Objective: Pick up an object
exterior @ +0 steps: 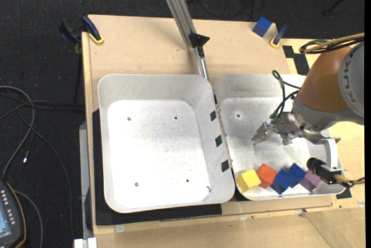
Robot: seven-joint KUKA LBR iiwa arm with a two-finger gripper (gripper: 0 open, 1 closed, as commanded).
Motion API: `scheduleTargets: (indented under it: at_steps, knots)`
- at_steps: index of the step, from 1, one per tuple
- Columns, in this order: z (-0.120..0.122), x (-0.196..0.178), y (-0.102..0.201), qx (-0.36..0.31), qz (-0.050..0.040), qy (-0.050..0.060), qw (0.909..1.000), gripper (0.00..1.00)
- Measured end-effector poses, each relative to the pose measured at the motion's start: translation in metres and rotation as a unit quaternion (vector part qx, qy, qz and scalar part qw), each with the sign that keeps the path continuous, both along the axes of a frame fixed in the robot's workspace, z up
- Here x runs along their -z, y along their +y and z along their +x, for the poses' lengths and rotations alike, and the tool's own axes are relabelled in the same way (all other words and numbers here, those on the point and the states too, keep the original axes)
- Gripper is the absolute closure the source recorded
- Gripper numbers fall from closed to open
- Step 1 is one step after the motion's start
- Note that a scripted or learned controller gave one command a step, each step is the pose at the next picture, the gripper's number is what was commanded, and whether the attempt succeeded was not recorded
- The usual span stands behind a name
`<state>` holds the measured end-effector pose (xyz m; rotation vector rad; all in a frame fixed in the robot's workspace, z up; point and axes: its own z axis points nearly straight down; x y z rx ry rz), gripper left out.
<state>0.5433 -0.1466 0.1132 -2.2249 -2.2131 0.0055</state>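
Note:
Several small blocks lie along the front edge of the right bin point(243, 93): a yellow block point(249, 179), an orange block point(266, 174), a blue block point(288, 177) and a purple block point(312, 181). My gripper point(273, 135) hangs over the middle of the right bin, a little behind the blocks and apart from them. Its fingers stand open with bare bin floor between them. The grey arm with its orange band point(327, 87) comes in from the right.
The left bin point(116, 90) sits beside the right one, with a ridge between them. A metal pole point(177, 0) slants in from the back. A loose blue block point(262, 25) rests on the bench's far right corner. Clamps sit at the back corners.

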Motion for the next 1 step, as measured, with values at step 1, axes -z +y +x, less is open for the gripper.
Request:
scheduleTargets:
  at_steps: [1]
  knots:
    - [0.0540, 0.0188, 0.0266, -0.006, 0.0000, -0.005, 1.0000, 0.00]
